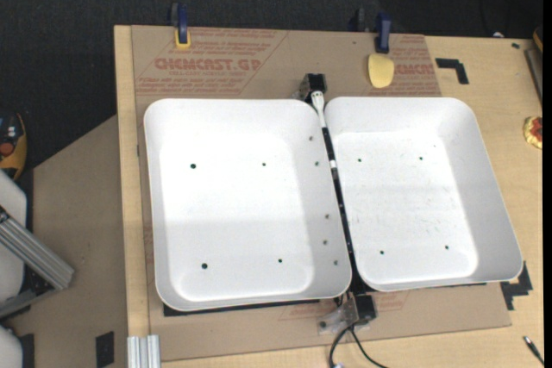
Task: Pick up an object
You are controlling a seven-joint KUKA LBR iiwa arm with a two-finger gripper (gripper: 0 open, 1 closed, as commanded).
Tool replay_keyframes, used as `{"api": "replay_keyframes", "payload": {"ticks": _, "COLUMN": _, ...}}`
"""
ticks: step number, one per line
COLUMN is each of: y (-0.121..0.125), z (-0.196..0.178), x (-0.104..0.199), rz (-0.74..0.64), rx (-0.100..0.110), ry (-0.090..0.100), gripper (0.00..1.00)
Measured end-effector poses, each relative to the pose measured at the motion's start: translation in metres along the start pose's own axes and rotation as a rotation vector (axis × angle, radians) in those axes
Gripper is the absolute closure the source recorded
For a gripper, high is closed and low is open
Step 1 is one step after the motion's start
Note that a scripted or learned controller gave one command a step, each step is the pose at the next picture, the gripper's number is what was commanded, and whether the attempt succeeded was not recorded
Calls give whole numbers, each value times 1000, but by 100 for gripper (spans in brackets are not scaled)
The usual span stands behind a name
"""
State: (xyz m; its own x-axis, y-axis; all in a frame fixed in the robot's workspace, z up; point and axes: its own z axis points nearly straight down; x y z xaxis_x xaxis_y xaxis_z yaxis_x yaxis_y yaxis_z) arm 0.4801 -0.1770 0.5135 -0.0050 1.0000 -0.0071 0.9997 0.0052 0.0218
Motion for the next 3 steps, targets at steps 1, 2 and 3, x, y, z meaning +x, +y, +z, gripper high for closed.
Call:
{"api": "replay_keyframes", "payload": {"ticks": 1, "y": -7, "z": 194, "x": -13, "rz": 7, "rx": 37, "ry": 12, "gripper": 100}}
{"api": "replay_keyframes", "payload": {"ticks": 2, "y": 18, "z": 295, "x": 70, "rz": -3, "rx": 31, "ry": 12, "gripper": 100}}
{"api": "replay_keyframes", "payload": {"ticks": 3, "y": 32, "z": 199, "x": 148, "rz": -4, "rx": 12, "ry": 8, "gripper": 100}}
